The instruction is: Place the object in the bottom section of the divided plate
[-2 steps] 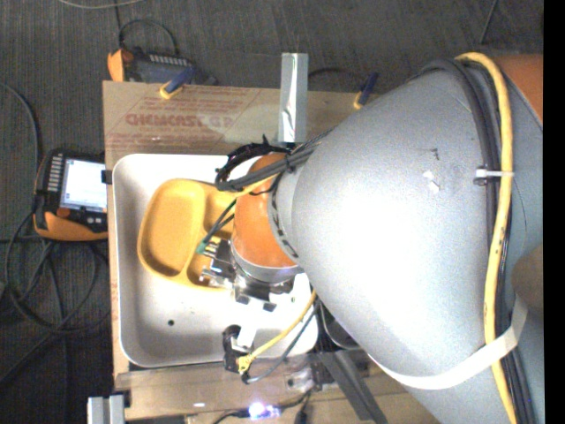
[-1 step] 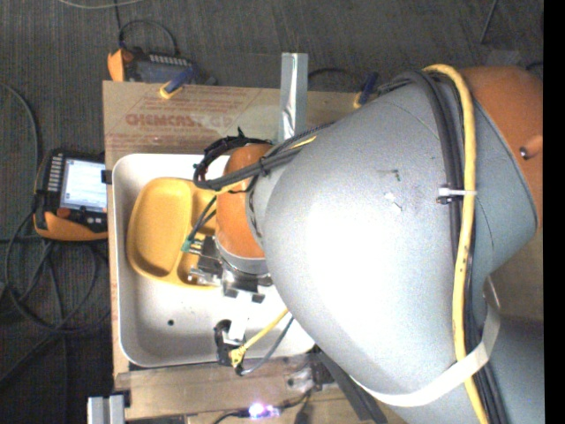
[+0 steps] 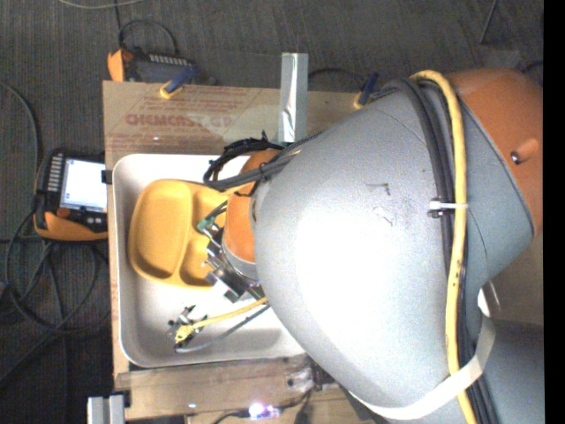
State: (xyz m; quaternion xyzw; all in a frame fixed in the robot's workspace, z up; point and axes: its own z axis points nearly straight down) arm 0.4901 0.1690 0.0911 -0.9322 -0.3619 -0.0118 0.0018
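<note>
A yellow divided plate (image 3: pixel 168 228) lies in the left part of the white bin (image 3: pixel 132 170). The grey arm with its orange band reaches in from the right and covers most of the bin. My gripper (image 3: pixel 214 247) hangs low over the plate's right edge, mostly hidden under the wrist. Something small and greenish (image 3: pixel 212 225) shows right at the gripper, over the plate's rim, but I cannot tell what it is or whether it is held.
The bin stands on a brown board (image 3: pixel 177 117). A handheld pendant with a lit screen (image 3: pixel 79 188) lies left of the bin on the floor. An upright metal post (image 3: pixel 293 91) stands behind the bin.
</note>
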